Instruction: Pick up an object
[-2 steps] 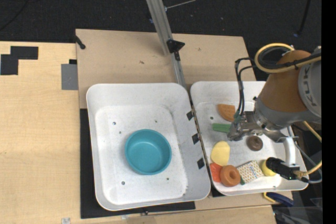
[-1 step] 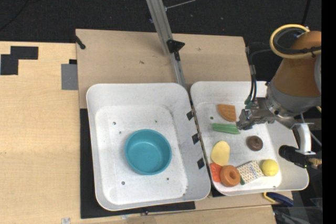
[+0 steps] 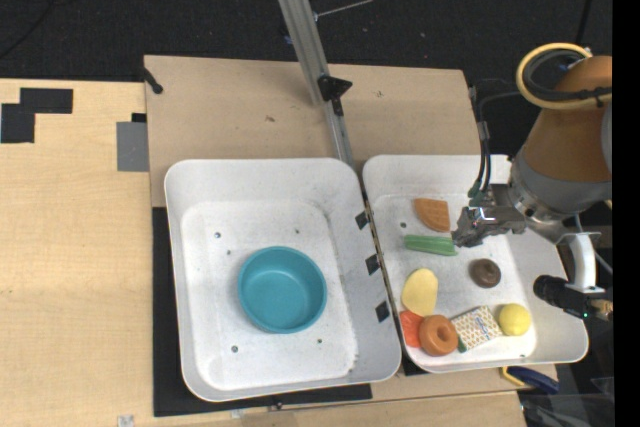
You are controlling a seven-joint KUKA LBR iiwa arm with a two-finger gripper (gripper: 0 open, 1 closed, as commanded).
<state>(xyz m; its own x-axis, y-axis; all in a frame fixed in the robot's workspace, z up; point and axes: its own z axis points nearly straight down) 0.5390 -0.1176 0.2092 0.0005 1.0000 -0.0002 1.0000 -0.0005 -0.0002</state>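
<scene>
Hovering low over the right bin, the claw sits just right of the green stick and below-right of the orange wedge. Whether the claw is open or closed cannot be told from this slanted view; the tip is small and dark against the white floor, and nothing shows between its parts.

The nearest candidate for the pick is the green stick. Its long axis runs roughly left to right across the bin, tilting slightly down toward the right, and its right end lies almost under the claw tip, touching or just beside it. The stick therefore extends leftward from the claw, away from the arm. A grasp would probably need the claw to shift a little left toward the stick's middle and close across its short side, that is, along the near-far direction of the view.

Other things lie further off in the same bin: a brown disc just below the claw, a yellow piece to the lower left, a lemon near the front right, a patterned block beside it, and an orange ring against a red piece at the front edge. The left bin holds a teal bowl, well apart from the claw. Both bins rest on the worktop.
</scene>
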